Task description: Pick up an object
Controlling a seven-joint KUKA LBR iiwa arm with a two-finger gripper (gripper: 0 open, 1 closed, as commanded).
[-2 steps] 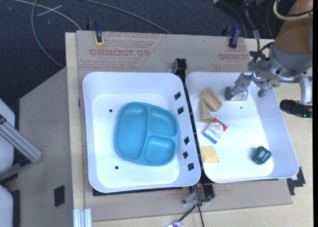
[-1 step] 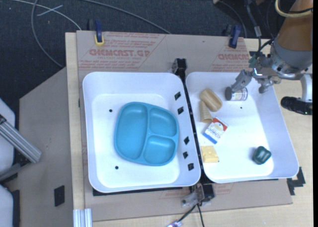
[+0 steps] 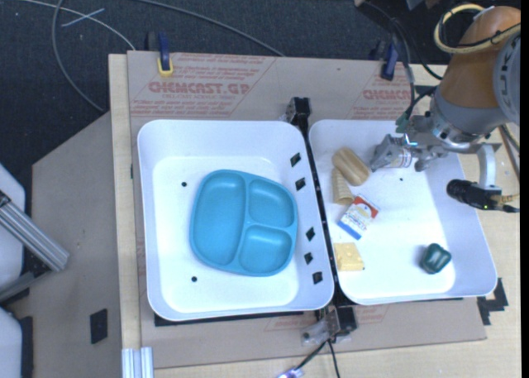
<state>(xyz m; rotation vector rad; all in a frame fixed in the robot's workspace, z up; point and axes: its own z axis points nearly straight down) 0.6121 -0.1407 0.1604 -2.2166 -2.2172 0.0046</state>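
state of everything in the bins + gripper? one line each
blue divided plate: flat, right way up, in the left bin, compartments bare.
tan roll: on its side, right bin, near the divider.
red and white packet: lying flat, mid right bin.
yellow block: flat, near front left of right bin.
green object: resting at front right of right bin.
gripper: low over right bin beside the tan roll, holding nothing visible.

Here's my grey arm with its orange band [image 3: 479, 41] at the far right. Both shallow plastic bins are white: left bin [image 3: 157, 203], right bin [image 3: 463, 236]. In the left one sits a sky-blue three-compartment plate [image 3: 243, 222]. On the right: a tan cylindrical block [image 3: 351, 166], a red, white and blue small packet [image 3: 357, 217], a pale yellow square block [image 3: 349, 257], and a teal small object [image 3: 435, 259].
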